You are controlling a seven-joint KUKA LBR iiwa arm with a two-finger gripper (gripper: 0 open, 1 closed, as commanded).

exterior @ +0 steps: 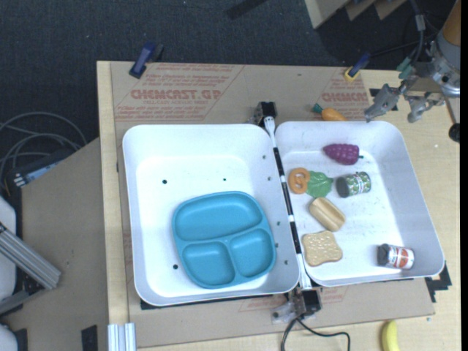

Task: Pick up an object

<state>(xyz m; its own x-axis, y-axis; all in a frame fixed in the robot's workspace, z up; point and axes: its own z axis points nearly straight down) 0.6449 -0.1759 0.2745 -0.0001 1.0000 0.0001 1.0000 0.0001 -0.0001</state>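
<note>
poised over the right bin's point(409, 168) far corner, my gripper point(398, 107) hangs spread open and empty while the purple toy grapes point(341, 152) lie nearest below in that bin, light, stiff and bumpy, best pinched across their narrow middle.

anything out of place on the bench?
Two things lie outside the bins: an orange toy on the board behind the right bin, and a yellow item at the bench's front edge.

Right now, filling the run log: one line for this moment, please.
gripper: open, above right bin's far edge | holding: nothing | grapes, can: untouched
</note>
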